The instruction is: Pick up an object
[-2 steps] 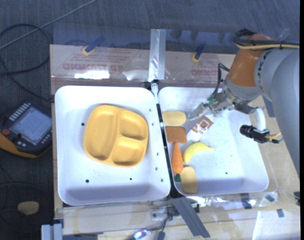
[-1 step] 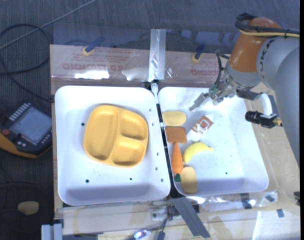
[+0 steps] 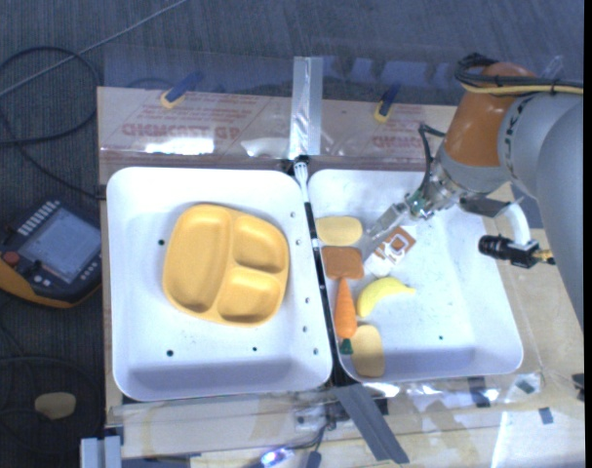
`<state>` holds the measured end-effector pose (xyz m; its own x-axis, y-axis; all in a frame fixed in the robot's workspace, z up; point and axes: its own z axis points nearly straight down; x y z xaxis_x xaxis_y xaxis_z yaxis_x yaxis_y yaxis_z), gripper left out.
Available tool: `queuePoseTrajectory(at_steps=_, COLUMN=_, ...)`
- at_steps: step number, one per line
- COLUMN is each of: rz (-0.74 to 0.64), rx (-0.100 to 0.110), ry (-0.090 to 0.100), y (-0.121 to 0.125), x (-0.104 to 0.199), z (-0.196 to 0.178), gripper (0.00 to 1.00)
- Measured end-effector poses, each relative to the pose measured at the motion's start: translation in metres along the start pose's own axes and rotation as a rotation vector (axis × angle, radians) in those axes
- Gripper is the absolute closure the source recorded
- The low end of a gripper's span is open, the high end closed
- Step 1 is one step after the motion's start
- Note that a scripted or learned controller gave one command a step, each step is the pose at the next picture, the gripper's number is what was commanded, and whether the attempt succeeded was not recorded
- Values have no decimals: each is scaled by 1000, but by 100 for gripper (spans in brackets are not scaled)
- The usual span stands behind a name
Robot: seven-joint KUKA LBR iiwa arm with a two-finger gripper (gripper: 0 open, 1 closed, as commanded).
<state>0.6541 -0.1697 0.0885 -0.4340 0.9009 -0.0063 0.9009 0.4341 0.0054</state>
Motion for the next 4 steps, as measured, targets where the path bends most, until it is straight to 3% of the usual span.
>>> queuePoseTrajectory(at_steps=1, rz=0, rx=-4, ry=-1, y=2, x=0, z=-12, gripper=100)
queuePoseTrajectory(at_steps=2, rz=0, rx=-4, ry=0, y=2, x=0, z=-12, gripper=0)
queuePoseTrajectory(at_steps=3, rz=99, rx=5, ry=6, y=7, x=17, z=-43, gripper=0)
queuePoseTrajectory(at_steps=4, rz=-100, rx=0, ry=0, y=0, x=-2, z=0, gripper=0)
